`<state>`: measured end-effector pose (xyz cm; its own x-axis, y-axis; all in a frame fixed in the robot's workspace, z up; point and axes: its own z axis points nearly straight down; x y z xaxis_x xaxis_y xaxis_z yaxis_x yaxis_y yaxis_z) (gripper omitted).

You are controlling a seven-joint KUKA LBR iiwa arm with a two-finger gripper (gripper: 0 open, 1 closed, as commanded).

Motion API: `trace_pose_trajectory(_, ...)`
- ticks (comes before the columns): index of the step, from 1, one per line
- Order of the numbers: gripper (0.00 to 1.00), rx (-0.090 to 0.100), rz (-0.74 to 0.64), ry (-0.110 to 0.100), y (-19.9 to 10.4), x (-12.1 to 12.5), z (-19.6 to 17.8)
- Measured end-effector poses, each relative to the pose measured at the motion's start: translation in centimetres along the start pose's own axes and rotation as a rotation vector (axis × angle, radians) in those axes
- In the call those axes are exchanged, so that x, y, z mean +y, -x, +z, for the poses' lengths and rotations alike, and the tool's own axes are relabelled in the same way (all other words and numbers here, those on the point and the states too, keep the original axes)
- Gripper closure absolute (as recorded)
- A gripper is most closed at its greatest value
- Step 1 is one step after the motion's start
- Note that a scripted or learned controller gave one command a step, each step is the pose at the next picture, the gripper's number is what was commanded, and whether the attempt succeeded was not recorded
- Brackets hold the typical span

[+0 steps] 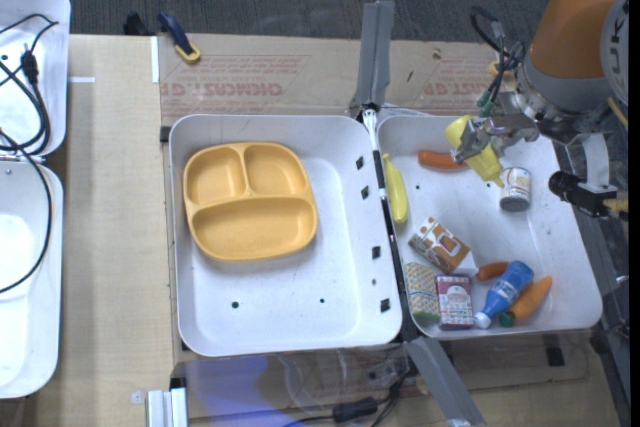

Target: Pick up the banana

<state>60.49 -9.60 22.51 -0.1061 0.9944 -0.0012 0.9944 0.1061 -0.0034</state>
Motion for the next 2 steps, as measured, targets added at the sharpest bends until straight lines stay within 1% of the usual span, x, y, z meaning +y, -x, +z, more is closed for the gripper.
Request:
trace_pose_trajectory(1, 1.0, -0.001, 0.02, -0.001, -3.8, 5.3, -1.9)
trace_pose_trajectory(2, 1.0, -0.001, 0.038, 0.0, -8.3, 6.3, -2.9)
